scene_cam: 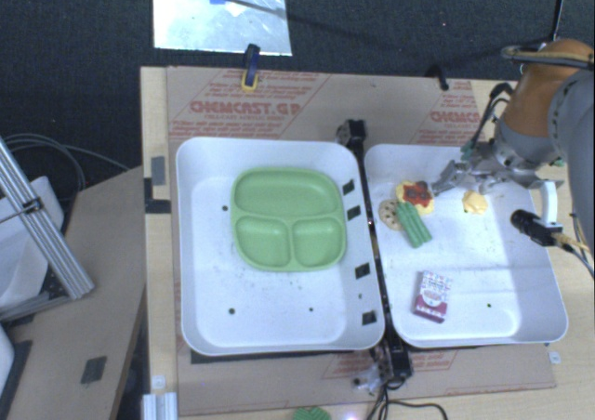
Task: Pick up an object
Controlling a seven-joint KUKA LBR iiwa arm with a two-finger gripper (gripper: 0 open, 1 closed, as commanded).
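**Slanted overhead view of the bench.** Two shallow white bins lay side by side on a brown cardboard sheet with red lettering [242, 104]. A yellow clamp [249, 70] gripped the sheet's far edge.

The left bin [200, 251] contained a pale green plastic plate with three compartments [288, 219], lying flat near its middle. A row of small black clips [358, 223] ran along the wall shared by the two bins.

The right bin [521, 316] contained the loose objects:
- A yellow and red toy food piece [415, 193] lay in the far left part.
- A round tan disc [389, 214] lay just beside it on the left.
- A ridged green stick [415, 225] lay slanted on its near side, close enough that contact could not be ruled out.
- A small yellow lump [475, 203] lay apart to the right.
- A small red and white packet [433, 296] lay well apart, toward the near wall.

The grey arm with its orange band [544, 93] reached in from the far right. The gripper [448, 178] hung over the far part of the right bin, between the yellow and red toy food piece and the small yellow lump, just right of the former. It could not be told whether the pincer was open or closed, and no object could be seen in its hold.

The tan disc and green stick crowded the toy piece on its left and near sides. Its right side, facing the gripper, lay clear.
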